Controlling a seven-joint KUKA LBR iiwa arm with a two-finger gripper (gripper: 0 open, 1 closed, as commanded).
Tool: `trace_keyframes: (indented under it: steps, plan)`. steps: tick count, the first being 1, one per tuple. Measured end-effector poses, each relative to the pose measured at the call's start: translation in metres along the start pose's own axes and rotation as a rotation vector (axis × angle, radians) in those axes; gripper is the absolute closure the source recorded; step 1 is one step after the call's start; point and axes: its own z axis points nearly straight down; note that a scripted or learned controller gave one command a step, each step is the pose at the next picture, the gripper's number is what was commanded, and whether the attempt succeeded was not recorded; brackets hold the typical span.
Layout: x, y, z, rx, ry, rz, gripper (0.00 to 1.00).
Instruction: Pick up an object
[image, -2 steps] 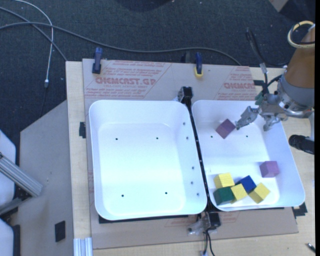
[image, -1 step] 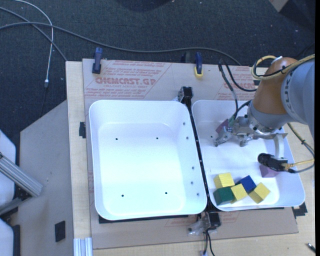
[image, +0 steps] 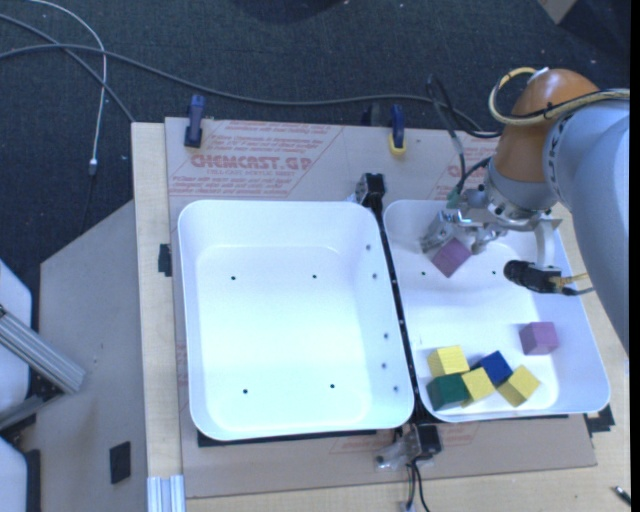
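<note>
My gripper (image: 455, 243) hangs over the far left part of the right bin (image: 580, 405), under the orange-banded wrist. A mauve block (image: 450, 258) sits tilted between its fingertips, and the gripper is shut on it. A second mauve block (image: 539, 338) lies further right in the same bin. Near the front edge is a cluster of blocks: a yellow one (image: 448, 360), a green one (image: 449, 390), another yellow one (image: 477, 383), a blue one (image: 495, 366) and a third yellow one (image: 519, 386).
The left bin (image: 190, 330) lies beside the right one, their rims meeting along a black divider (image: 390, 300). A black cable end (image: 535, 275) hangs over the right bin near the wrist. Clamps (image: 397, 135) hold the cardboard at the back.
</note>
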Motion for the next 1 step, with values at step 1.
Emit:
trace_keyframes:
  steps: [1]
  plan:
    - [-0.0053,-0.0270,-0.0003,0.001,0.000,0.002,0.00]
